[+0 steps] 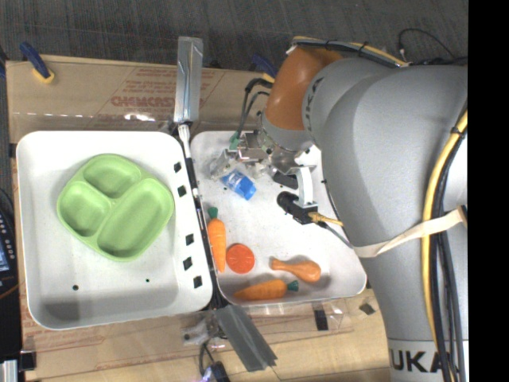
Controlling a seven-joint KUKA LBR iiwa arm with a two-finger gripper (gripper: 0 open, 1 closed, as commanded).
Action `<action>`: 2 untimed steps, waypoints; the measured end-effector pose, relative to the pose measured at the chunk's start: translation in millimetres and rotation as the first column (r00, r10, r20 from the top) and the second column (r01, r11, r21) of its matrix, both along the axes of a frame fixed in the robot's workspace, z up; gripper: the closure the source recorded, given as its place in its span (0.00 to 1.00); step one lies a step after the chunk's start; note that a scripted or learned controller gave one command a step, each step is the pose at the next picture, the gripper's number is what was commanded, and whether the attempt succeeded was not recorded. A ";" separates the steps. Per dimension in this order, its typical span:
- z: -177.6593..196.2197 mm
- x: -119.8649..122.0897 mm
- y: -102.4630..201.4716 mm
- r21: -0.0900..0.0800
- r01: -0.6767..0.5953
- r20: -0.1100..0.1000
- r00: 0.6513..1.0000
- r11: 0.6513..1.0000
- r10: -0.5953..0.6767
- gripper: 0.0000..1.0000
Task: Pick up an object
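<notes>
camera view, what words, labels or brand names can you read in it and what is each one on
"UKA": large white letters on the grey robot arm base at the lower right, cut off by the frame edge; presumably part of KUKA.
Faint reddish printing on the brown cardboard sheet behind the white bins: too blurred to read.

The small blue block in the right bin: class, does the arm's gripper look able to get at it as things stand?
Probably yes. The small blue block lies apart from the other toys in the right white bin, its top uncovered, and the gripper is just above it in the picture. The orange toy carrot lies well clear.
</notes>
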State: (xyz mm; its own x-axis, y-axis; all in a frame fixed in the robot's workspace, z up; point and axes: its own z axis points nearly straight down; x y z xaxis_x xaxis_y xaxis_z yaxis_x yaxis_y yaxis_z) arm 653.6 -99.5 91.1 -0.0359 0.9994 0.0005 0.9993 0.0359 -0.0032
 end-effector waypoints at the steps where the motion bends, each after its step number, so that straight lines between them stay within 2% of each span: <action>1: 10.0 0.4 2.0 0.000 -0.008 -0.002 1.000 1.000 0.008 1.00; 2: 101.0 -106.2 31.4 0.000 0.121 0.000 0.993 0.993 -0.121 1.00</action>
